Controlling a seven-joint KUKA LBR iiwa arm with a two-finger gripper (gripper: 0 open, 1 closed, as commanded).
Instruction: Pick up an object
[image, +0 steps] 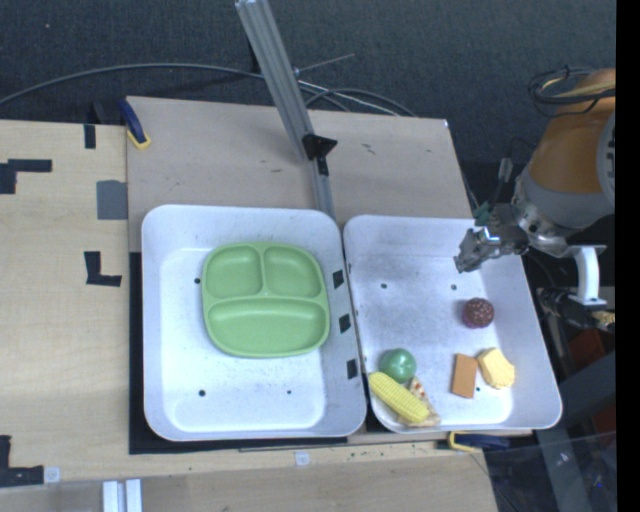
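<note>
My gripper (470, 252) hovers over the right bin (420, 300); I cannot tell its opening. The round dark ball (478, 313) could roll away.

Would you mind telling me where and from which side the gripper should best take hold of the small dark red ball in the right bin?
Probably from straight above, across the middle of the dark red ball. It is round and stands apart from the orange block, so both sides look free.

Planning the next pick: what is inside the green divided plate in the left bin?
The green divided plate shows three bare compartments with nothing in them. The bin floor beneath the plate is covered, so I cannot see it.
</note>
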